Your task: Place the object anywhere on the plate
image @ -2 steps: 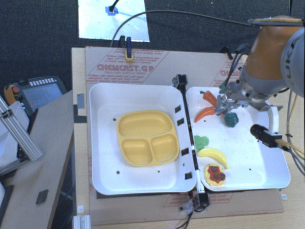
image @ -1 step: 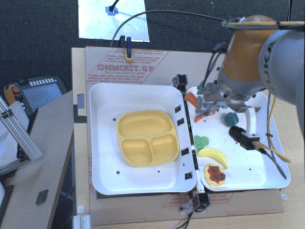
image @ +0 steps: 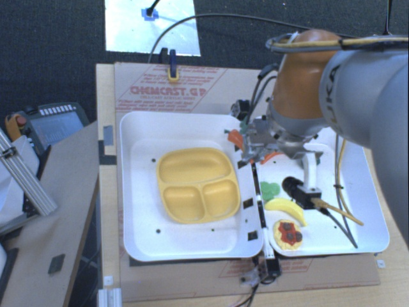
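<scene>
Fingers [image: 250,152] hang low over the strip where the two white bins meet, tucked under the wrist, and I cannot tell whether they are spread or pinching. An orange piece [image: 234,137] pokes out on both sides of them, at the far inner corner of the left bin [image: 137,190]; it is probably the object, but a grasp is not plain. The yellow plate [image: 195,184] lies in the middle of the left bin, just beside that spot. If the piece is held, the arm should carry it sideways towards the worktop's left edge, clear of the bin wall, stop above a compartment and let go low. The banana [image: 285,208] and green toy [image: 270,188] stay in the right bin [image: 370,229]
</scene>
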`<action>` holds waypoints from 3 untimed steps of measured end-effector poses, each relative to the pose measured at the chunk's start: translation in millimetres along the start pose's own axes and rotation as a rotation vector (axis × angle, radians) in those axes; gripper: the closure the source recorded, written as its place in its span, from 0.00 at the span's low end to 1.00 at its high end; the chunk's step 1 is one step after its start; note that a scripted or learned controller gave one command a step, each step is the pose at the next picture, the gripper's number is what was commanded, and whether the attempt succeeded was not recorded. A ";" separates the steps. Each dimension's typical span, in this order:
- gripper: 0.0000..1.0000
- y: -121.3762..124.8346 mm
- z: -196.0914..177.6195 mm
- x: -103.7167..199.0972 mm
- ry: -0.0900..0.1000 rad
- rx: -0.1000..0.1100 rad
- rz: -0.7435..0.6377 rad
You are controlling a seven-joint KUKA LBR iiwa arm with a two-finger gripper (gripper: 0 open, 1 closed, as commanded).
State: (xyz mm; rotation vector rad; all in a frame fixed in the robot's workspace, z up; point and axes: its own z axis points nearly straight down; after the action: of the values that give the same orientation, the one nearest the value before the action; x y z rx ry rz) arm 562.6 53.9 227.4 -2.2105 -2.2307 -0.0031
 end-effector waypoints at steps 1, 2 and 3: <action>1.00 -18.7 2.4 60.6 0.001 0.001 -0.001; 1.00 -25.7 4.5 76.3 -0.001 0.001 0.002; 1.00 -19.0 11.0 63.6 -0.003 0.000 0.009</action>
State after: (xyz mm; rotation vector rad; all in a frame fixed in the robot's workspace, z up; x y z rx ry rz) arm 543.0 117.3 216.6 -2.2217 -2.2218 0.0005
